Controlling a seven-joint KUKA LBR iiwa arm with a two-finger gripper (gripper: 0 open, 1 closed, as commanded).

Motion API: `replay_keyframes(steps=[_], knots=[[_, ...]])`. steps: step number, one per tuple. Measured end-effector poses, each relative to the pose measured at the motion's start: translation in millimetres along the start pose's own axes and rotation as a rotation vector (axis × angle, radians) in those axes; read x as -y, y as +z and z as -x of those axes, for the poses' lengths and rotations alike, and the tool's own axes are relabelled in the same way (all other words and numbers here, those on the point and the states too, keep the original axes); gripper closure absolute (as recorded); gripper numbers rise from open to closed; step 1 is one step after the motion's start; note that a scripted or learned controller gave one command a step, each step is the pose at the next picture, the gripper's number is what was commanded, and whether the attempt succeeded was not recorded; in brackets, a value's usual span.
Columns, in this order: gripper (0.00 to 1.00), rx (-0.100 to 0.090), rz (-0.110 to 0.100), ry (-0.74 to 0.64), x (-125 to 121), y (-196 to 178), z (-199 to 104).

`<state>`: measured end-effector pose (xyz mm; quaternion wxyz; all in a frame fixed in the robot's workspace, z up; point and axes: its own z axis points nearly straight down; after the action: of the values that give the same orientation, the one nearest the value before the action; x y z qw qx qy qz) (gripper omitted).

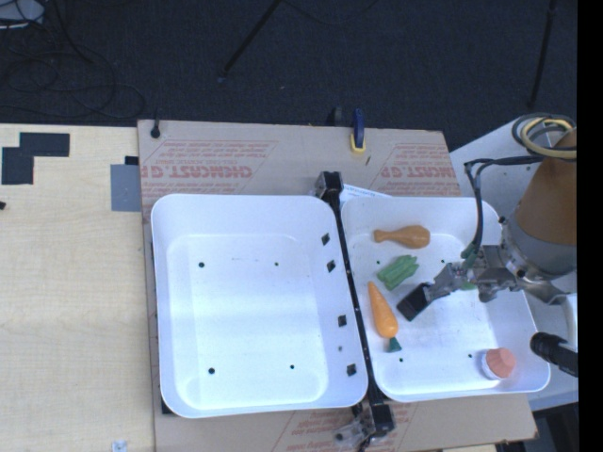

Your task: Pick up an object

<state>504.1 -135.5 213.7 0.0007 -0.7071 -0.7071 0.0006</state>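
The toy carrot (382, 311) lies in the right bin (443, 393), close to the wall that this bin shares with the left bin (245, 299), with its narrow end pointing up the view and its thick end pointing down. Just above the carrot and slightly to its right lies a green toy vegetable (398, 270), near its narrow end but not touching it. Farther above the carrot lies a tan, gourd-shaped toy (403, 236) on its side, with its thin neck toward the shared wall. Just below the carrot's thick end sits a small teal piece (393, 345), too small to identify. Well to the right of the carrot and lower, in the bin's near right corner, rests a round pink thing (499, 363). The gripper (468, 279) hangs over the right bin, to the right of the carrot and about level with its narrow end, apart from all the toys. Nothing is seen in its hold, and whether it is open or closed cannot be told from this angle. Left of the carrot, beyond the shared wall, the left bin shows a bare white floor. Both bins sit on a cardboard sheet (236, 163), and a blue clamp (358, 130) grips that sheet's far edge, well above the carrot.
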Motion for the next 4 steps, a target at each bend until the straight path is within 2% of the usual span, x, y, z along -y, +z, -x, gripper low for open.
replay_keyframes(steps=[1, 2, 3, 4], knots=[[1.00, -0.001, -0.002, 0.000, 0, -10, 0], [1.00, 0.001, 0.014, -0.008, -59, -111, -47], [1.00, -0.003, 0.003, -0.010, -56, -147, -130], [1.00, -0.003, 0.007, -0.009, -19, -226, -199]])
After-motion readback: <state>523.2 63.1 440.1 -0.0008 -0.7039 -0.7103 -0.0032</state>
